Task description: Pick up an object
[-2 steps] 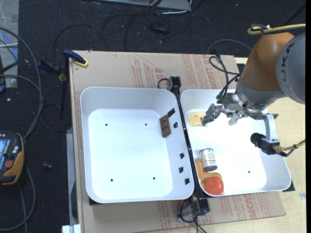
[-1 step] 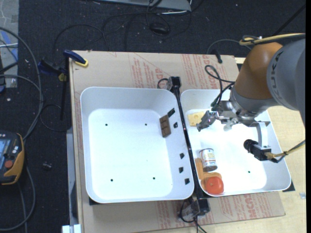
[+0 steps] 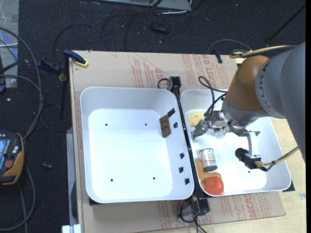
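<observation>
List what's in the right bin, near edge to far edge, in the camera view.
red round fruit → can → pale yellow piece. The orange piece lies alongside both the fruit and the can, so I left it out of the order.

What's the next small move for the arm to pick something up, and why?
Probably ease down-view toward the small upright metal can, then lower over it. The gripper is in the right white bin just up-view of the can; the pale yellow flat piece is nearer but lies by the wall.
</observation>
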Controlling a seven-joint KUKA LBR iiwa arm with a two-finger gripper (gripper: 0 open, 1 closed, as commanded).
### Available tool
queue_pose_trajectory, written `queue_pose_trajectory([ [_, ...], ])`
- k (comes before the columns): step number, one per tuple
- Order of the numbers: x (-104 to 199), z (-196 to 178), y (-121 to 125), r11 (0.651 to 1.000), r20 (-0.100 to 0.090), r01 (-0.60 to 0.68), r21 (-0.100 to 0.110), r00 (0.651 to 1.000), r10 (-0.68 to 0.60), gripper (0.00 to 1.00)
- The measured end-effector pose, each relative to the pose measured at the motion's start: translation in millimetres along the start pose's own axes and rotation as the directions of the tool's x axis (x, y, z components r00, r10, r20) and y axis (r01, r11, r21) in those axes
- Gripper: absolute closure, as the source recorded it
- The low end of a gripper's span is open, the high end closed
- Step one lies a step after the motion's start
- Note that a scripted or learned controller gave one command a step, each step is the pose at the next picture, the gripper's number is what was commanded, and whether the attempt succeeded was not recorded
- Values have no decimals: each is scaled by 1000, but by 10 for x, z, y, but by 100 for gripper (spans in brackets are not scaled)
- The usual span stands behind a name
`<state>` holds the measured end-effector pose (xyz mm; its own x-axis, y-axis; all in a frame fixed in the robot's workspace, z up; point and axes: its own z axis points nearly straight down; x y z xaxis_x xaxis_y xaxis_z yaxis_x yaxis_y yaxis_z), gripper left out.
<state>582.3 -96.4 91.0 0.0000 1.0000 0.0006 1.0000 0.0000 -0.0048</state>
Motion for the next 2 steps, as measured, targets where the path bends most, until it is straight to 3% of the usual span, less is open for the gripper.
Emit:
queue_pose_trajectory([
  [1,-1,-129,13,1000,0,0,-5,1000,0,100],
  [2,-43,-577,77,1000,1,0,-9,1000,0,100],
])
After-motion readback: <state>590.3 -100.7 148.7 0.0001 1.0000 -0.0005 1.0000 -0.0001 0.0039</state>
